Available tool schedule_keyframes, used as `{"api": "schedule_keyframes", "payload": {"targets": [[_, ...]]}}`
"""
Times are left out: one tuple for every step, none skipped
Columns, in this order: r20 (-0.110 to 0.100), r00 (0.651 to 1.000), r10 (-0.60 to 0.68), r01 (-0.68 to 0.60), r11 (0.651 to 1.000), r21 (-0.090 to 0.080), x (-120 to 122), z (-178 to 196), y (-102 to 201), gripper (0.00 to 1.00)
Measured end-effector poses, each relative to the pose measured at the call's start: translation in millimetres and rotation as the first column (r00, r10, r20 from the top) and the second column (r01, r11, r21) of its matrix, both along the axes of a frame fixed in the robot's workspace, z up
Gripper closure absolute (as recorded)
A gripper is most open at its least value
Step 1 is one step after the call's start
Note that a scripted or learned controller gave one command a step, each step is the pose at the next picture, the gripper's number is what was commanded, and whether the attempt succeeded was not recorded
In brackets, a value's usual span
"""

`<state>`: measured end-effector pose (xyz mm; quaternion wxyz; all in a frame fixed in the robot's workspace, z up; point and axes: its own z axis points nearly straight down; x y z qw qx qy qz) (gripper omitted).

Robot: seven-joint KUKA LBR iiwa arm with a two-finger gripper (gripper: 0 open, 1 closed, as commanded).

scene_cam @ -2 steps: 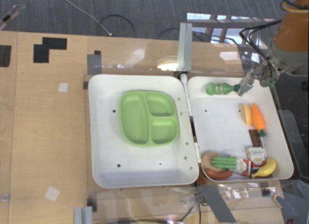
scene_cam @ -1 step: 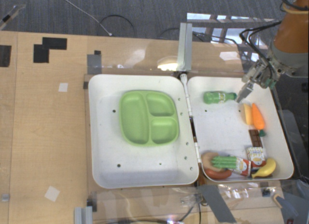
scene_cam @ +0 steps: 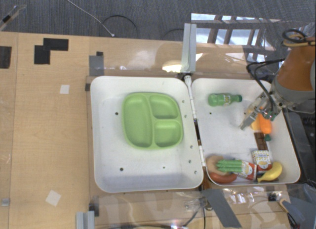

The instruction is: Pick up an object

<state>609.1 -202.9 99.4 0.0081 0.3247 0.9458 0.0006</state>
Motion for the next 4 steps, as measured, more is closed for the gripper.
{"api": "schedule_keyframes", "payload": {"targets": [[0.006,1.0,0.006,-0.006,1.0,-0.003,2,12,1,1.0],[0.003,0.991,-0.134,0.134,0.991,0.005,54,121,60,1.0],[-0.005,0.99,-0.137,0.137,0.991,0.003,52,117,57,0.0],[-0.003,0.998,0.057,-0.057,0.998,0.0,40,-9,16,0.0]]}}
